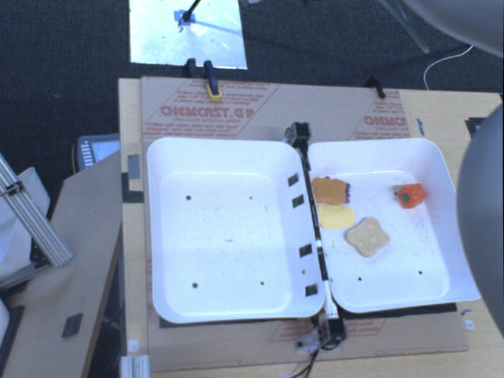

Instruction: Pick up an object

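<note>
1. Right bin [441,286] contents: orange toy pepper [410,195] at 2 o'clock; orange cracker [331,190], yellow slice [336,217], and tan toast piece [368,237] clustered at 9 o'clock.
2. Left bin [228,305]: adjacent, at 9 o'clock.
3. Pincer state: cannot tell.

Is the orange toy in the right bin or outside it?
In. The orange toy lies on the floor of the right bin, near its far right corner, apart from the three pieces by the divider.

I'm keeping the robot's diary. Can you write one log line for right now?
arm: right edge | right bin: orange toy, brown piece, yellow piece, toast | nothing picked yet
</note>
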Robot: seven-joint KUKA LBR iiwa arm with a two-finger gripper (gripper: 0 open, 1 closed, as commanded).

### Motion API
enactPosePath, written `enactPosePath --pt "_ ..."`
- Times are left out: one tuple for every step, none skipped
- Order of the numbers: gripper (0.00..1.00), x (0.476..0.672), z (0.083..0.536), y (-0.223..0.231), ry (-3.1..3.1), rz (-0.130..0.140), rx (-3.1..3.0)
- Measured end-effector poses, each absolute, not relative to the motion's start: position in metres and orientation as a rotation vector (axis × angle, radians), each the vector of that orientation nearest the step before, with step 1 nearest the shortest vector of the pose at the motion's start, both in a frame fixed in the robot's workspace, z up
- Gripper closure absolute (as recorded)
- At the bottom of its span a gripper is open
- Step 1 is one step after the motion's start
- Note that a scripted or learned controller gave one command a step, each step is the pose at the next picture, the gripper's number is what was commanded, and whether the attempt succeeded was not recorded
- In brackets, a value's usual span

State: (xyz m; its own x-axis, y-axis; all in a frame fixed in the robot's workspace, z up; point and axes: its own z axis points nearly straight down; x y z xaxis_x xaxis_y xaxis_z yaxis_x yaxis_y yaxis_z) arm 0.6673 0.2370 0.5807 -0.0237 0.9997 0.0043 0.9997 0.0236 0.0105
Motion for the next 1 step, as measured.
enactPosePath --pt "0.00 0.6673 0.5804 0.2369 2.245 0.015 2.192"
